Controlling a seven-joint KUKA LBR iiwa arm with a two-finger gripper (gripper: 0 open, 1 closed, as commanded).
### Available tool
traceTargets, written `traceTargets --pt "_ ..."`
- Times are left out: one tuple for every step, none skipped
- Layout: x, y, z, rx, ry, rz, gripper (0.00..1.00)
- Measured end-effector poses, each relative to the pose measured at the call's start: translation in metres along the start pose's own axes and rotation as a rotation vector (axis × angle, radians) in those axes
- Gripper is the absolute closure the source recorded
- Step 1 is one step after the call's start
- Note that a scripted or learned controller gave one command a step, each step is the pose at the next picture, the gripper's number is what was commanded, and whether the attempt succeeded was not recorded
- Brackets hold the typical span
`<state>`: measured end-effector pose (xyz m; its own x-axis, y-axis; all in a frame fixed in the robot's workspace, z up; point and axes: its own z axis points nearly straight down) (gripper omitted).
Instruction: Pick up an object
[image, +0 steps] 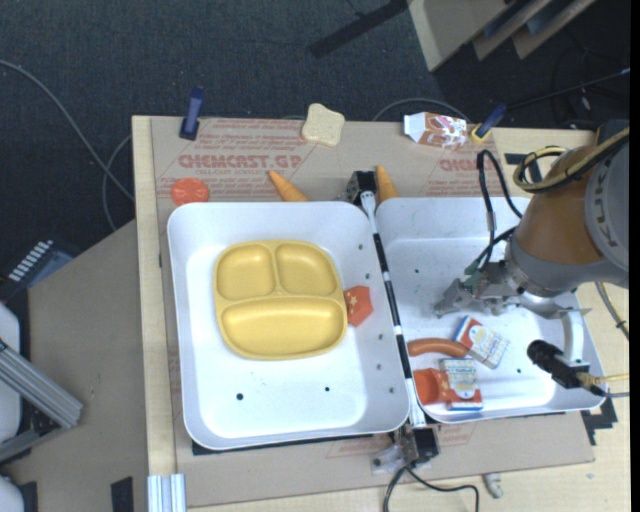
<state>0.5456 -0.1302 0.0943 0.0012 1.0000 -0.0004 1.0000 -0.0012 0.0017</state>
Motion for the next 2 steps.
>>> traceTargets --pt "-0.055 0.027 -0.063 -0.001 -0.002 0.000 0.00" --pt "0.030 -0.028 0.005 0.001 0.000 -0.002 0.00"
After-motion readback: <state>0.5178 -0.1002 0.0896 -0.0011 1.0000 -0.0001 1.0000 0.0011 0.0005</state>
